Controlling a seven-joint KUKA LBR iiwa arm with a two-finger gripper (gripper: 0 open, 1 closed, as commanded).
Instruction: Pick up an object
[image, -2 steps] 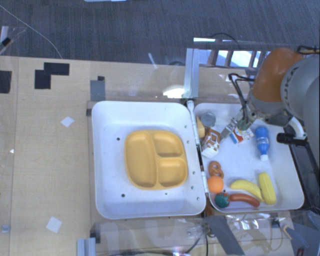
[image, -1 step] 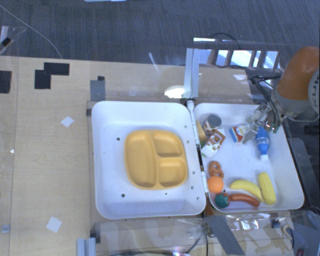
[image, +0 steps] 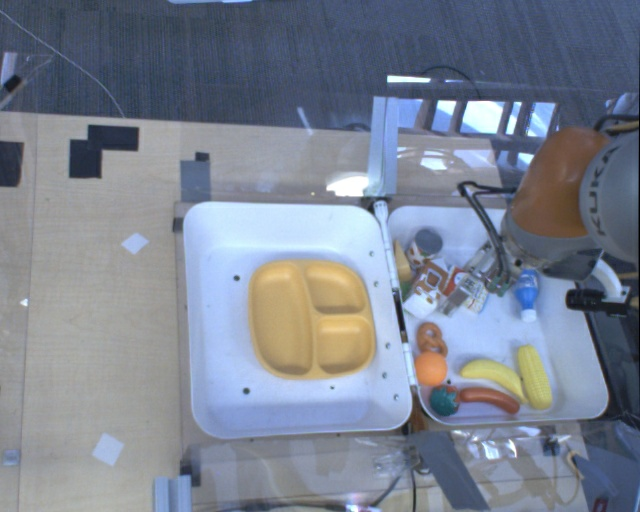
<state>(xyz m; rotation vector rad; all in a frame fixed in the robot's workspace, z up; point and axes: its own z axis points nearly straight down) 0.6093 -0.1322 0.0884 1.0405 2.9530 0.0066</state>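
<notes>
With our gripper (image: 492, 268) low at the far end of the right bin (image: 580, 345), jaws unreadable from here, we risk a miss: the snack packet (image: 462, 290) beneath touches the blue bottle (image: 526, 294) and may slide away.

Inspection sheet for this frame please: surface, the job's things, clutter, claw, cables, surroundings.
Surface: two white bins; left bin holds a yellow divided tray.
Job's things: right bin holds a banana, corn cob, orange, pretzel, hot dog, blue bottle, grey disc.
Clutter: nothing seen.
Claw: claw low in the right bin over a printed packet; finger state unclear.
Cables: black cable by the wrist.
Surroundings: black tape marks, dark carpet.
</notes>
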